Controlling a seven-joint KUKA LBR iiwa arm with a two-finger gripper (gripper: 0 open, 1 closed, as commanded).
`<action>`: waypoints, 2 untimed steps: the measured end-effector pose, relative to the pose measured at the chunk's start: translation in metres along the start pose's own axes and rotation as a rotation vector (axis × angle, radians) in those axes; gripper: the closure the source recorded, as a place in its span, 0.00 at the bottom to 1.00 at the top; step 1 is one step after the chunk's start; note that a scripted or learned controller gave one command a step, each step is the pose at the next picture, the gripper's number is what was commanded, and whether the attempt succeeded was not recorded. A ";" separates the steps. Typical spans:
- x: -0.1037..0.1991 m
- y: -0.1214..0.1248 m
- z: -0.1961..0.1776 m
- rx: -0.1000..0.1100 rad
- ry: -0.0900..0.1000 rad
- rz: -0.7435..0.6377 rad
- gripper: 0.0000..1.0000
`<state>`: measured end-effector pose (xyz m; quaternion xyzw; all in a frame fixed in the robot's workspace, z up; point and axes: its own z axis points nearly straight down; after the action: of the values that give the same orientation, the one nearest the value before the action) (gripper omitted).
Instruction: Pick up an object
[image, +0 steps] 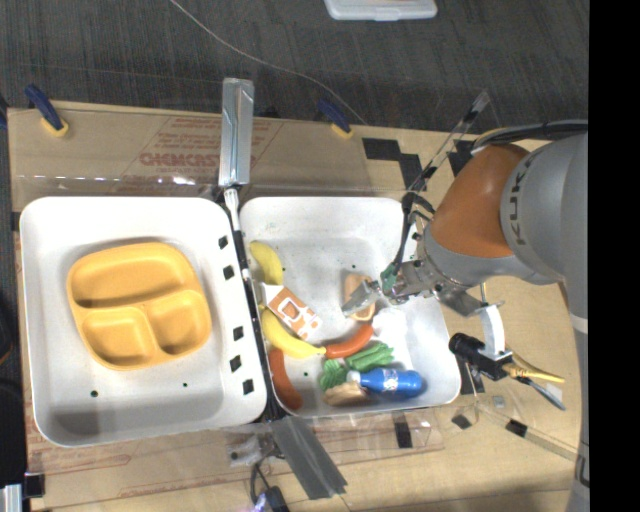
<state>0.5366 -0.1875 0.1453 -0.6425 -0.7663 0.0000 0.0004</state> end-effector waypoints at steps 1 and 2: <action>0.078 0.023 0.047 -0.012 -0.019 -0.051 0.00; 0.021 -0.025 0.046 -0.012 -0.008 -0.245 0.00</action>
<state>0.5079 -0.1710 0.0989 -0.5441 -0.8390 -0.0021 -0.0068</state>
